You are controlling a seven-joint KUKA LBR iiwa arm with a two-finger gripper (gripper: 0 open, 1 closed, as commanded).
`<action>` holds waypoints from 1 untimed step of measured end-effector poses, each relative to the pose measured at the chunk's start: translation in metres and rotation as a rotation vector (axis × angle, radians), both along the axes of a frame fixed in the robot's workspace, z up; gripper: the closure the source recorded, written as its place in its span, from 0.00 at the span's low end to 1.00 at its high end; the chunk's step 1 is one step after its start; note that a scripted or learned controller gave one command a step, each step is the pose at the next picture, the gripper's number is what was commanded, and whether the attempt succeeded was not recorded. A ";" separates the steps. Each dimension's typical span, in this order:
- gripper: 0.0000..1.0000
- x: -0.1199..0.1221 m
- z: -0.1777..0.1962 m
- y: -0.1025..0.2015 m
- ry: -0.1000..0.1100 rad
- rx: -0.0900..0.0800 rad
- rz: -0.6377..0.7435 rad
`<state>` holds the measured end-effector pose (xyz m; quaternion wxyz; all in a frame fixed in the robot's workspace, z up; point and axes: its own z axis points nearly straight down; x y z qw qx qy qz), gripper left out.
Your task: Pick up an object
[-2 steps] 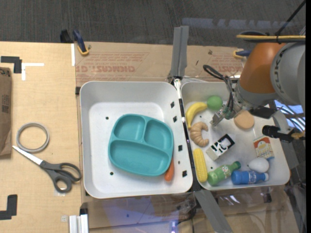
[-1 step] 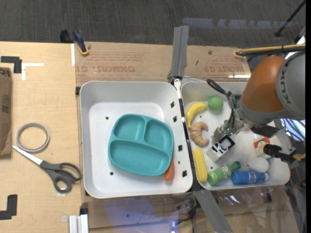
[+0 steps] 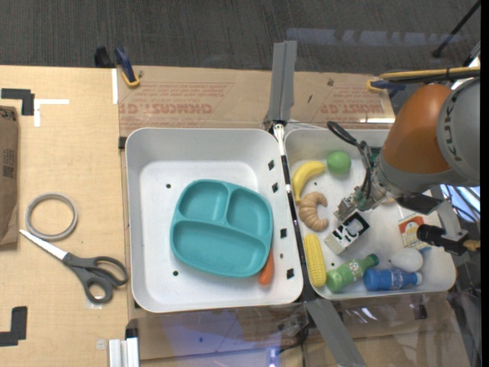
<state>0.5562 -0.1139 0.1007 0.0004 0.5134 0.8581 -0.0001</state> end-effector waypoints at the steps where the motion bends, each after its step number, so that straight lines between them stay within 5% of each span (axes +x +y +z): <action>1: 1.00 0.003 0.120 0.073 -0.001 0.000 -0.051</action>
